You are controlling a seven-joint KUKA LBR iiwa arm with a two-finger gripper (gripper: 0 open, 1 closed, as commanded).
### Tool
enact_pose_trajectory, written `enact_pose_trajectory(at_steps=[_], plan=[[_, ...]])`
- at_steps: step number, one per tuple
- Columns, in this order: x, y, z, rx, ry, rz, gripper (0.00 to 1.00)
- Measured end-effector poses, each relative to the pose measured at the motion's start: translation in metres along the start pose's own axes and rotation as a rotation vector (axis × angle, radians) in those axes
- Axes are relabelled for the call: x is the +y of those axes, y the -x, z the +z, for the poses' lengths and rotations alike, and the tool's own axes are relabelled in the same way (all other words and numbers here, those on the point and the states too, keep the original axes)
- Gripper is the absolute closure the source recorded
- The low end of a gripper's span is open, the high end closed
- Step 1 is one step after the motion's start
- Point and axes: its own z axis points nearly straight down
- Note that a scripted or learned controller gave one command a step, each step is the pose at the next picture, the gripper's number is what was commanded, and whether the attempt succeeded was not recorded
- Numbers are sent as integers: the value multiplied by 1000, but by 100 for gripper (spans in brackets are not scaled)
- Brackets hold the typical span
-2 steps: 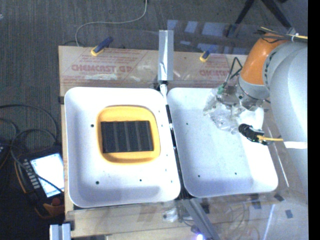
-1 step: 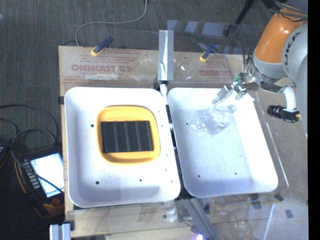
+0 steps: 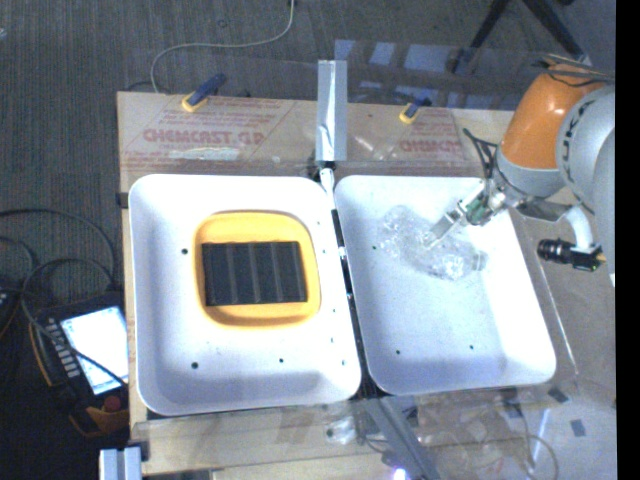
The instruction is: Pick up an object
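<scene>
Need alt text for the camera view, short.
Overhead view of two white bins: the gripper reaches down from the right into the right bin, at a clear crumpled plastic object. The left bin holds a yellow tray with a dark ribbed insert.

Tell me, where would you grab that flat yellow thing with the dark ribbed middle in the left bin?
Probably by its rim. The yellow tray lies flat in the left bin, so a gripper coming straight down could pinch one yellow edge, likely the near long side, where bare bin floor leaves room. The dark ribbed centre looks too broad to span.
</scene>
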Motion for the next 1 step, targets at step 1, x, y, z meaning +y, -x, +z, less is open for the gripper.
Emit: enact_pose_trajectory(at_steps=[1], plan=[[-35, -39, 4, -7, 5, 31, 0]])
